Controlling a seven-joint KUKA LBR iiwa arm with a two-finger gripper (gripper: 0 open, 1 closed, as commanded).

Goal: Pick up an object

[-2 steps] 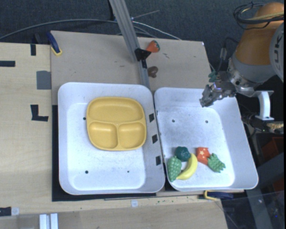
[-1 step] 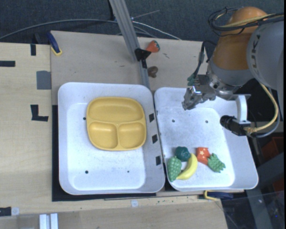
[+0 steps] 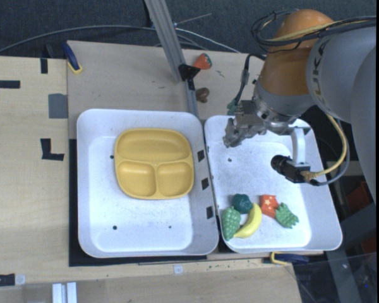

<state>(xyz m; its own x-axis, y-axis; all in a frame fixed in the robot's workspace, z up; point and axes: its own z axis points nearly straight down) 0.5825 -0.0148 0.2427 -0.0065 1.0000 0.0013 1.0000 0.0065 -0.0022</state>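
Left bin: yellow divided plate. Right bin: gripper over the upper part, can't tell its state, nothing visibly held. Toy food cluster at near edge, well apart. Arm lettering unreadable.

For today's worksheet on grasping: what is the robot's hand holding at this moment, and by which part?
Nothing. The hand hangs over bare floor of the right bin, apart from the toy banana.
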